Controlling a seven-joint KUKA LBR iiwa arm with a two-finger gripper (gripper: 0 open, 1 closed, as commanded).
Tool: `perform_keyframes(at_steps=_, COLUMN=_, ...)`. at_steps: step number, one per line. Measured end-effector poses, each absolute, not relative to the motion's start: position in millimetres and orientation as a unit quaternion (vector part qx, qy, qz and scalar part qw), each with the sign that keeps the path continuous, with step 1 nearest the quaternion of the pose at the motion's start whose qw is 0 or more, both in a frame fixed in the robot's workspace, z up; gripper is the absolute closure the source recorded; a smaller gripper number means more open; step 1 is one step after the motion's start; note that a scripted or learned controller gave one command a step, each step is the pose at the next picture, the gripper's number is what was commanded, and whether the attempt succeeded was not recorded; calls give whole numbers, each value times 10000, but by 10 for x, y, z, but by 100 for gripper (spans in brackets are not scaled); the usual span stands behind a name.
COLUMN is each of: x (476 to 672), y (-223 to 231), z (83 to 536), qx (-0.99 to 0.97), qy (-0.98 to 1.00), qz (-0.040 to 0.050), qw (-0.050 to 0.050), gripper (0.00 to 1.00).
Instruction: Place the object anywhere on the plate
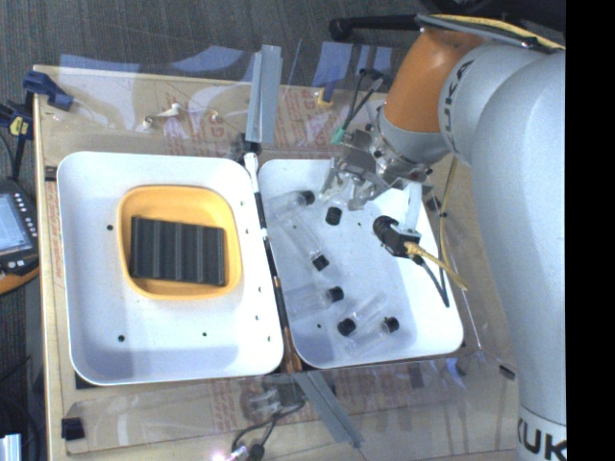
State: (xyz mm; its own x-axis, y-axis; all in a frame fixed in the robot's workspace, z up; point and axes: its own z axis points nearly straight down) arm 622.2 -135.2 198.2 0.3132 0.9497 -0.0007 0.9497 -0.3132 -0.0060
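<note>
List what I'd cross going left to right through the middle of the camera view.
Left bin's white wall → yellow plate with a dark ridged block lying on it → divider between the bins → clear vials with black caps in the right bin → hand → grey arm.

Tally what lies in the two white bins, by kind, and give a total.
Yellow plate: 1
Dark ridged pad on the plate: 1
Clear vials with black caps: 6, as far as the view shows
Total: 8
</note>
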Motion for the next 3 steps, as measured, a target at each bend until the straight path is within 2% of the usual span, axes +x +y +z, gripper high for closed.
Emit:
perform_keyframes(at_steps=1, x=6026, y=-912, z=1854, qx=-7112, qy=-7030, qz=24, qw=28, gripper=100)
perform_keyframes(at_steps=2, x=5790, y=-367, z=1908, qx=-6432, qy=-7657, qz=18, qw=23, gripper=100)
perform_keyframes(at_steps=3, x=5791, y=-373, z=1909, qx=-6434, qy=-7655, qz=17, qw=19, gripper=0)
